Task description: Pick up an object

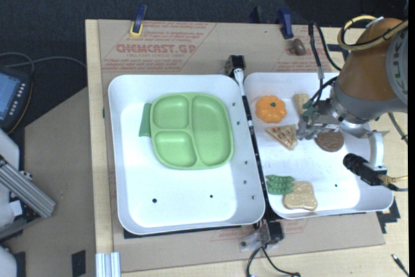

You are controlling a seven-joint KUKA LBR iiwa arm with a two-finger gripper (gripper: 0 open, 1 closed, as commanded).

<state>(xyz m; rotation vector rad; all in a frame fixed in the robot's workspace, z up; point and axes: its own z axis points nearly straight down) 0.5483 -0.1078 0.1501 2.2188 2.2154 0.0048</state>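
Arm (371, 68) in over the right bin (350, 201), gripper (310, 124) low beside the pizza slice (283, 135), can't tell its grip, pumpkin (270, 109) just left, brown disc (329, 140) right, green piece (279, 183) and toast (300, 196) near front, green tray (192, 130) in left bin (130, 159).

We see a bench (194, 42) topped with a tan board printed in red lettering along its far side. Two shallow white bins rest directly on it, side by side and touching along their inner edges: the left bin (130, 159) and the right bin (350, 194). A yellow clamp (137, 23) and a blue clamp (284, 23) grip the board's far edge. A small dark fitting (236, 64) sits on the board where the bins meet at the back, and another (269, 231), perhaps a connector with cables, sits at the front.
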